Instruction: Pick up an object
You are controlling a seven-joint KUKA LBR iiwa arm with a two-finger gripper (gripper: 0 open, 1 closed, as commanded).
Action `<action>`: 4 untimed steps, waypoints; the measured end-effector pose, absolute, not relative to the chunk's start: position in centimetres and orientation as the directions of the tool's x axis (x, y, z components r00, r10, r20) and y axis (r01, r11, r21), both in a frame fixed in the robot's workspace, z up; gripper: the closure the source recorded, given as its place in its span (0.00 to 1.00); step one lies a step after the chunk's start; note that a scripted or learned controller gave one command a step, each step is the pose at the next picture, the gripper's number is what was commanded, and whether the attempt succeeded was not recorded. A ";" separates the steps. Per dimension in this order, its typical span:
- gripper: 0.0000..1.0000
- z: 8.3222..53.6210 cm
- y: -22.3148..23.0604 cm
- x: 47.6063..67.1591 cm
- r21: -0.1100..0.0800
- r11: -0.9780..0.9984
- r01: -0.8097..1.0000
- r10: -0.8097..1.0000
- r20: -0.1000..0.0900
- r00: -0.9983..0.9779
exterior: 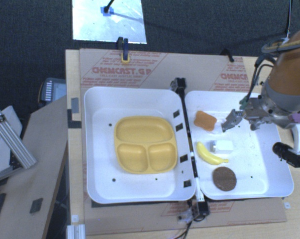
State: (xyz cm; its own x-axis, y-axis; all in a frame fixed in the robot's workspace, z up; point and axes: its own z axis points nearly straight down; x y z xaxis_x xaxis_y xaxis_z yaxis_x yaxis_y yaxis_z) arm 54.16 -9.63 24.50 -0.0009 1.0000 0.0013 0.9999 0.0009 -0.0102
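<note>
In the right bin (pixel 276 183) lie an orange sponge-like block (pixel 205 120), a small white block (pixel 222 146), a yellow banana (pixel 210 155) and a brown round disc (pixel 224 178). My gripper (pixel 232 120) hangs above the bin's upper middle, just right of the orange block and above the white block. Its fingers point left and down. Nothing shows between them.
The left bin (pixel 97 133) holds a yellow three-compartment plate (pixel 142 143). A black divider (pixel 185 138) runs between the two bins. The arm's orange band and grey body fill the bench's right side over the right bin's far corner.
</note>
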 end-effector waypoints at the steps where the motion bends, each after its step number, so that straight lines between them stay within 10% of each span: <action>1: 0.00 25.1 -9.6 54.4 0.002 0.003 1.000 1.000 0.000 -0.003; 4: 0.00 10.3 -9.9 54.7 0.019 0.000 1.000 1.000 -0.006 0.000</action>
State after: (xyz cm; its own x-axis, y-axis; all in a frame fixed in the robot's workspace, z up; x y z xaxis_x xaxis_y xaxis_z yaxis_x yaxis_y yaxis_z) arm 54.71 -9.89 10.30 0.0005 1.0000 -0.0059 0.9998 -0.0004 0.0187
